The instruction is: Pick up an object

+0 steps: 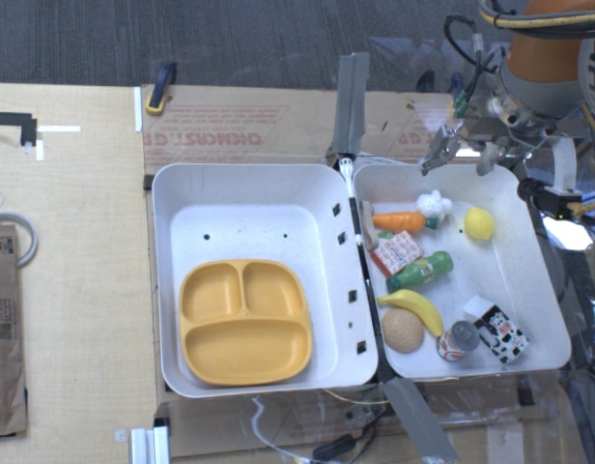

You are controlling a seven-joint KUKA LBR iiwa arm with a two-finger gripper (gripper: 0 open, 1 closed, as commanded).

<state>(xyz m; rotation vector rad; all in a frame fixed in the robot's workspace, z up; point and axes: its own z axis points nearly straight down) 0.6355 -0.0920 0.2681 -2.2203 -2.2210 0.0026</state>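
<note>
The gripper (pixel 464 155) hangs over the far rim of the right bin (pixel 539 259), its two fingers spread apart with nothing between them. Just below it in that bin lie a white tuft (pixel 433 203) and a carrot (pixel 399 221), with a lemon (pixel 479 223) to their right. Nearer the camera come a red packet (pixel 397 251), a green bottle (pixel 421 271), a banana (pixel 414 307), a tan ball (pixel 403 330), a small can (pixel 458 340) and a black-and-white carton (pixel 498 332). The left bin (pixel 182 211) holds a yellow divided plate (pixel 246 320).
</note>
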